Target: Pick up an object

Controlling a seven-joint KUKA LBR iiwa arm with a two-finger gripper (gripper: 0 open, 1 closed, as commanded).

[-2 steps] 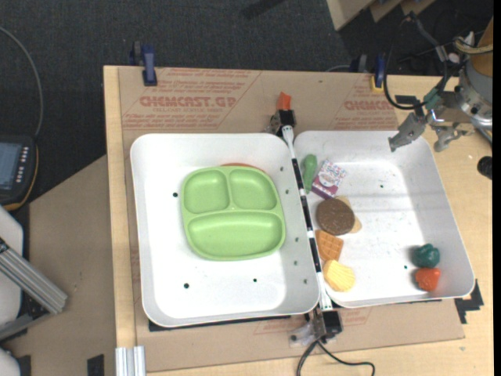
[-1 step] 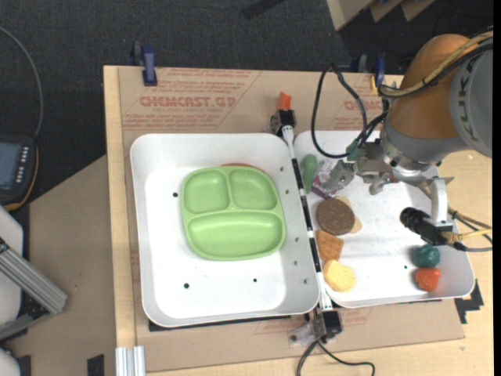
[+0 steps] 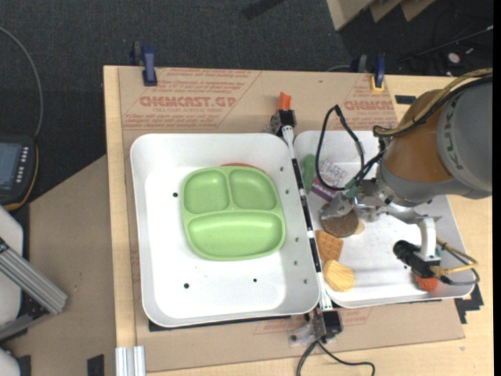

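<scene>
A brown round object [image 3: 341, 225] lies in the right bin [image 3: 391, 276], near its left wall, directly under the gripper [image 3: 347, 207]; whether the gripper is apart or clamped cannot be told. At six o'clock from it sit an orange waffle-textured piece [image 3: 329, 247] and a yellow chunk [image 3: 339, 276]. At nine o'clock, the left bin [image 3: 156, 272] holds a green divided plate [image 3: 232, 213].

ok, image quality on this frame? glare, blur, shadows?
Camera view: even overhead light, soft shadows. The white left bin looks near blown out; the green tray stays sharp. The end effector area is cluttered and slightly soft, so small items in the right bin are hard to identify.
</scene>
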